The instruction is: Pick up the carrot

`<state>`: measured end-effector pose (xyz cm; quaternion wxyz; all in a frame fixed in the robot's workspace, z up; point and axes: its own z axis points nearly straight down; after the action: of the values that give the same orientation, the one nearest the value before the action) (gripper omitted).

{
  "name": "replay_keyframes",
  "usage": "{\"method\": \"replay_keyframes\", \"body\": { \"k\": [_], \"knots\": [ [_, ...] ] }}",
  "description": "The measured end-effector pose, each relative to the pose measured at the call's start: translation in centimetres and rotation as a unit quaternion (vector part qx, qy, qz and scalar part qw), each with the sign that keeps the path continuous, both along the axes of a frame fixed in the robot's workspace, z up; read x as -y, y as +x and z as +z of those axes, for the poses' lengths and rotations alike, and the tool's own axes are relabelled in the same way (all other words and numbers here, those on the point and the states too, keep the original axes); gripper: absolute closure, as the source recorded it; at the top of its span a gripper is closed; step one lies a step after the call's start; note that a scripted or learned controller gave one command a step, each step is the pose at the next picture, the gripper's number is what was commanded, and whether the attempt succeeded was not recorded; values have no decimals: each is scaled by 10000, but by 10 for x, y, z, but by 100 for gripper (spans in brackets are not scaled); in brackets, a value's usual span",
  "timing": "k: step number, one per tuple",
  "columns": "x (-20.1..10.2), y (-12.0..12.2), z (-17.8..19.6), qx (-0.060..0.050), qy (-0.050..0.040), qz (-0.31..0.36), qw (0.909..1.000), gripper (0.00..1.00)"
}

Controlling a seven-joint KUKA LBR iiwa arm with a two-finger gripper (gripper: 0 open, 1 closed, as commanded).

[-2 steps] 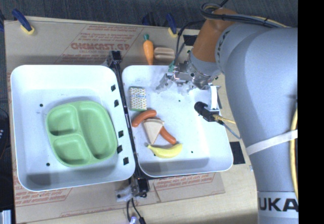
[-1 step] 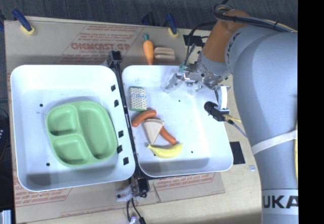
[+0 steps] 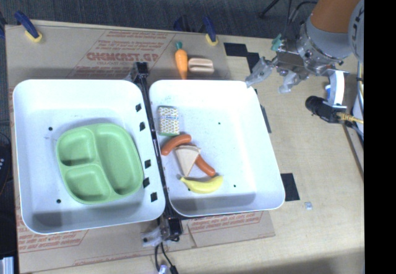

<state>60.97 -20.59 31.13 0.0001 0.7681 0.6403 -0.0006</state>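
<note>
The carrot (image 3: 180,62), orange with a green top, lies on the cardboard just behind the right bin (image 3: 247,106), outside both bins and pointing toward the bin's back rim. My gripper (image 3: 272,81) hangs over the bench near the right bin's back right corner, well to the right of the carrot. Its two fingers (image 3: 255,75) are spread apart with nothing between them.
A small bun-like toy (image 3: 200,66) lies right beside the carrot. The right bin holds a checked packet (image 3: 167,120), a sausage (image 3: 176,143), a pale wedge (image 3: 187,158) and a banana (image 3: 202,185). In the left bin (image 3: 31,99) sits a green divided plate (image 3: 98,161).
</note>
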Motion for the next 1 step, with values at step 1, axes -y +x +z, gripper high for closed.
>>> {"method": "replay_keyframes", "body": {
  "k": [1],
  "knots": [
    [-66, -47, -107, -26, 9, -1172, 9931, 0]
  ]
}}
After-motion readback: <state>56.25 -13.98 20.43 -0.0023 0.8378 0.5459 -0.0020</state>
